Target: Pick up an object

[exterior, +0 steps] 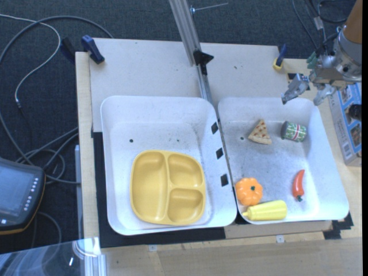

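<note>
At the near edge of the right bin (336,171), a yellow corn cob (267,210) lies on its side against the front rim, with an orange pumpkin (249,191) touching it just behind and to the left. A red chili pepper (298,184) stands apart toward the right side of the same bin, nearly in line with the bin's length. In the left bin (115,131), a yellow divided plate (168,187) sits toward the front, its three compartments bare. Black clips (219,153) mark the seam where the two bins meet.

Farther back in the right bin, a pizza slice (260,133) lies flat near the middle, and a small green-and-red can (294,131) rests on its side just to its right, the two close but apart. Nothing lies between these two pieces and the back rim.

Beyond them, the fingers (301,88) hang spread apart over the bin's far right corner, one prong reaching left toward the rim and the other pointing down beside it, with nothing between them. The can lies nearest, just in front of the fingers and a little left; the pizza slice sits farther left. The wrist rises to the right, trailing cables.

At the back of the pale surface (144,68), a blue clamp (92,48) grips the left corner, a yellow and blue clamp (280,59) the right, and a metal rail (187,27) crosses at a slant.
</note>
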Action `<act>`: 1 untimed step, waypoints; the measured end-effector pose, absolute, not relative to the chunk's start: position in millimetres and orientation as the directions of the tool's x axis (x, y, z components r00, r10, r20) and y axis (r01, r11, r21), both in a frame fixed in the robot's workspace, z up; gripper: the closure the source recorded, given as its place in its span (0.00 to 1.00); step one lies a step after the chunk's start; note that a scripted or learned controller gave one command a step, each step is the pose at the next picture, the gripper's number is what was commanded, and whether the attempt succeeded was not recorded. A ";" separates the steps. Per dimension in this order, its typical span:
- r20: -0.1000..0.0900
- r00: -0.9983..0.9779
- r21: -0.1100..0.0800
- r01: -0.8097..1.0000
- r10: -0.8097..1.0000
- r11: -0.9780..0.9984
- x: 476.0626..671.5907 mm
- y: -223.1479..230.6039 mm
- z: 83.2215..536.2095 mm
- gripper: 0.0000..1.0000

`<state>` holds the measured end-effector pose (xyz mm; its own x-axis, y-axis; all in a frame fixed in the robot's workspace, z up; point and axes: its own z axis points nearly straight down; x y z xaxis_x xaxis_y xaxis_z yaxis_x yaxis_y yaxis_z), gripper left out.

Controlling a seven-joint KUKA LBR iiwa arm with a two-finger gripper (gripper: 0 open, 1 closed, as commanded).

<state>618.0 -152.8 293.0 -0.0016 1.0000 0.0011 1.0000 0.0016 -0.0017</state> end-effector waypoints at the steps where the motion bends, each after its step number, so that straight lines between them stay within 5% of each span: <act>1: 0.001 -0.002 -0.002 1.000 1.000 0.002 618.1 -152.8 293.0 0.00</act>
